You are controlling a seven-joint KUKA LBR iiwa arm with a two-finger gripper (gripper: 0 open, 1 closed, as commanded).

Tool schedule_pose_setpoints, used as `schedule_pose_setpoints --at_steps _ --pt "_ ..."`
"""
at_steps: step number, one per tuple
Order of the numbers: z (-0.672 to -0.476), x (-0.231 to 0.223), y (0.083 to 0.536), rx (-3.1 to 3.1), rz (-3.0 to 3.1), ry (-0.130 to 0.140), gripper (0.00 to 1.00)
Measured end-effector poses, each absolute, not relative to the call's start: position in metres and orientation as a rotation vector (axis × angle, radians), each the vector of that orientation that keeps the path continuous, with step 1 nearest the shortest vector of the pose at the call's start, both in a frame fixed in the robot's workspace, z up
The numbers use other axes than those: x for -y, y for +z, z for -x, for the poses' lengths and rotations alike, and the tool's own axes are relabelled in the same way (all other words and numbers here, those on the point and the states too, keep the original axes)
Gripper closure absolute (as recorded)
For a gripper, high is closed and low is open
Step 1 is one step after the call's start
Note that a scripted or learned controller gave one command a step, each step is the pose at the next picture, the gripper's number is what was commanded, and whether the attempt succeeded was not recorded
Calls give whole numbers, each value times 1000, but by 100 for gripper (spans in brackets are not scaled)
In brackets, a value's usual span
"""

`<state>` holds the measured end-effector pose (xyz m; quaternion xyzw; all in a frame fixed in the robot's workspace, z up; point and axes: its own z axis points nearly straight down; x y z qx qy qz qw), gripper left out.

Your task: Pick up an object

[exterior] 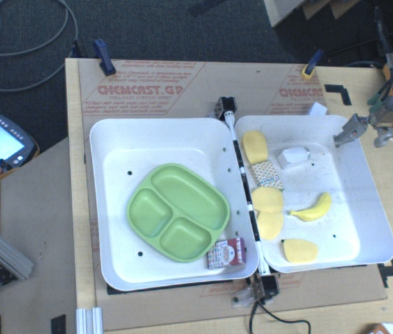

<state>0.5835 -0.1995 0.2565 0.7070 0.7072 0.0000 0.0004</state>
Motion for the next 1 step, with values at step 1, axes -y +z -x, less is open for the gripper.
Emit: schedule_pose_setpoints --at_steps 1 --pt "-541 215 160 -2222 -2222 -1 0"
